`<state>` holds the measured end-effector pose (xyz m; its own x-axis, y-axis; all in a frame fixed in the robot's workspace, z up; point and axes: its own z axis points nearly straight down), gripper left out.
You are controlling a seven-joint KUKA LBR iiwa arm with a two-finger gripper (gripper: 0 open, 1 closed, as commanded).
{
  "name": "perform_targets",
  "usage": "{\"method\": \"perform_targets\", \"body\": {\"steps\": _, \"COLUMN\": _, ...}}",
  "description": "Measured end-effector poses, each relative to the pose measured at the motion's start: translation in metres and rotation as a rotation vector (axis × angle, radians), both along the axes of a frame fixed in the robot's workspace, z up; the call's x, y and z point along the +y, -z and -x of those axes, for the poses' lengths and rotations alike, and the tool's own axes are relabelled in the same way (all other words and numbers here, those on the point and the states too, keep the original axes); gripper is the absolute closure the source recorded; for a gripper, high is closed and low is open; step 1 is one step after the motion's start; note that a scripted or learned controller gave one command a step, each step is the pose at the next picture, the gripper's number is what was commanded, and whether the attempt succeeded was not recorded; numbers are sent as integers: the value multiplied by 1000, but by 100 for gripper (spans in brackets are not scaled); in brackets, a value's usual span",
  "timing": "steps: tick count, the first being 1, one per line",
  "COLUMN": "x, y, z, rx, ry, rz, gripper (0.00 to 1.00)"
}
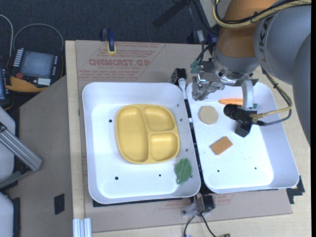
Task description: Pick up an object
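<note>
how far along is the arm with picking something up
Nothing looks lifted yet. The gripper sits low at the right bin's far left corner. The round cookie, cracker and carrot lie in that bin. Grasping and lifting remain.

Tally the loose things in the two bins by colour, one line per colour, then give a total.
Yellow: 1, the divided plate in the left bin
Green: 1, the leaf beside that plate
Tan: 1, the round disc in the right bin
Orange: 2, the carrot and the square cracker
Total: 5
</note>
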<state>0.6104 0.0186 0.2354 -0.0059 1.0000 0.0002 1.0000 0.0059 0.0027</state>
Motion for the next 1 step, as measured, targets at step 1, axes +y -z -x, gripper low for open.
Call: {"method": "perform_targets", "body": {"steps": 1, "x": 56, "y": -2, "z": -26, "rx": -1, "ry": -1, "rz": -1, "gripper": 100}}
